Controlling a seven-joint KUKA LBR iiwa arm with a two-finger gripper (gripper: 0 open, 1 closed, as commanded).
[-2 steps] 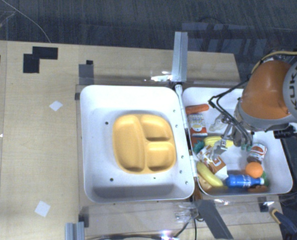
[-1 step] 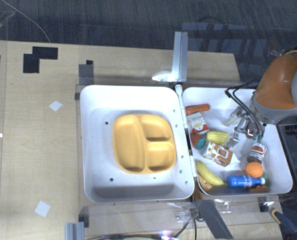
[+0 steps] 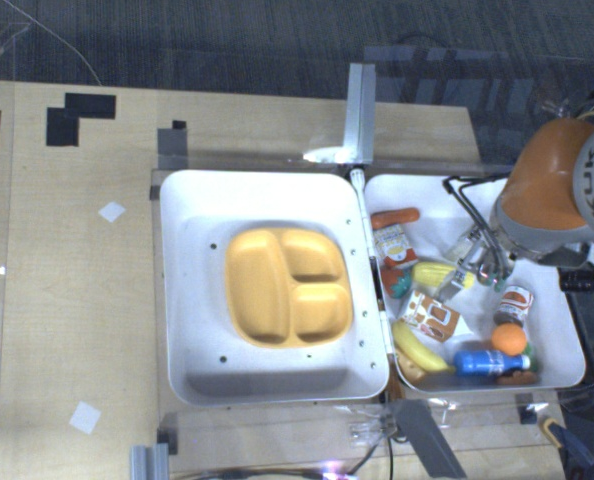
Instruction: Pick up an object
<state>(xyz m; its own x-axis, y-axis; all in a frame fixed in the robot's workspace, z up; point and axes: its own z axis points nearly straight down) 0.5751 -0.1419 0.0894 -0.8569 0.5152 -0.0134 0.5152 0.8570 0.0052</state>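
Note:
The right bin (image 3: 567,363) holds several small things. A red sausage (image 3: 395,217) lies at its back left, with a red and white packet (image 3: 398,249) just in front of it. A yellow item (image 3: 432,273) lies mid-bin beside a teal piece (image 3: 401,286). Nearer the front are a white and orange snack packet (image 3: 433,318), a banana (image 3: 417,351), a blue bottle (image 3: 482,363), an orange ball (image 3: 510,339) and a small can (image 3: 515,303). My gripper (image 3: 463,274) hangs low over the middle of this bin, right at the yellow item's right end.
The left bin (image 3: 192,368) bears a yellow three-compartment tray (image 3: 282,286) in its middle. A metal post (image 3: 361,113) stands behind the wall between the bins. My arm's orange band (image 3: 547,178) is over the right bin's back right corner.

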